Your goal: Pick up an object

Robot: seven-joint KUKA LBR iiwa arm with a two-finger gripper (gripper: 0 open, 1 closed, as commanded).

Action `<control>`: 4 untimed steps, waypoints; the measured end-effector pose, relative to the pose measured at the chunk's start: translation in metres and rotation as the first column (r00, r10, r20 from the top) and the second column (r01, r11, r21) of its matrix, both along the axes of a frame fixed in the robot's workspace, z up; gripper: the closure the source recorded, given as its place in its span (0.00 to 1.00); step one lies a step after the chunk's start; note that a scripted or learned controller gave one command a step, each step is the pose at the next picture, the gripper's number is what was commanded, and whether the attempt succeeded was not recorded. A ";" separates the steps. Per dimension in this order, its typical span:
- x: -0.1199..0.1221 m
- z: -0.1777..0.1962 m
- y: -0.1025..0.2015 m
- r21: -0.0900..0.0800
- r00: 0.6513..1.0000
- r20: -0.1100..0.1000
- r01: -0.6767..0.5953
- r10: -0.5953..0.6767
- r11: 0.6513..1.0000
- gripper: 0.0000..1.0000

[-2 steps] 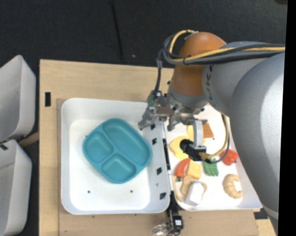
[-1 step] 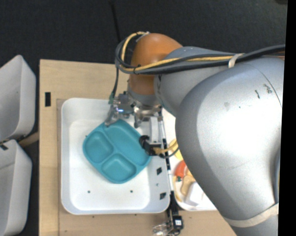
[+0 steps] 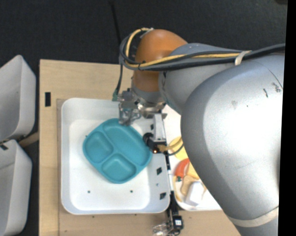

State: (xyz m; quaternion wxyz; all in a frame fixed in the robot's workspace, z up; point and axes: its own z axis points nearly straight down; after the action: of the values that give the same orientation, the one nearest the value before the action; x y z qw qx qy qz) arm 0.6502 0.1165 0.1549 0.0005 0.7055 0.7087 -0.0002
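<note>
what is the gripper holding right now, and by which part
Cannot be told. The gripper sits at the upper rim of the teal, three-compartment plastic plate in the left white bin; no grip is visible.

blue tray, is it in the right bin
No, the blue tray lies in the left bin, with the end effector at its upper edge.

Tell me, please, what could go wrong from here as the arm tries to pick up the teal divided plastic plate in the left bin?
The gripper sits at the upper rim of the teal divided plastic plate, so a grasp there may catch only a thin edge and slip. The plate is wide and flat, so it could tilt or drop when lifted from one side. The grey arm hides much of the right white bin, so contact with things there would be hard to spot.
</note>
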 end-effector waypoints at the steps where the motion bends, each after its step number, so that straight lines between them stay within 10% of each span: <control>1: 0.001 0.010 -0.001 -0.001 1.000 0.000 -0.003 0.003 1.000 1.00; 4: -0.100 0.055 0.010 0.000 1.000 -0.004 0.007 -0.007 1.000 1.00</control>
State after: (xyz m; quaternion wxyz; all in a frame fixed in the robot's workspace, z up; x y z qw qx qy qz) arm 0.5505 0.1265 0.2095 -0.0007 0.7079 0.7063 -0.0016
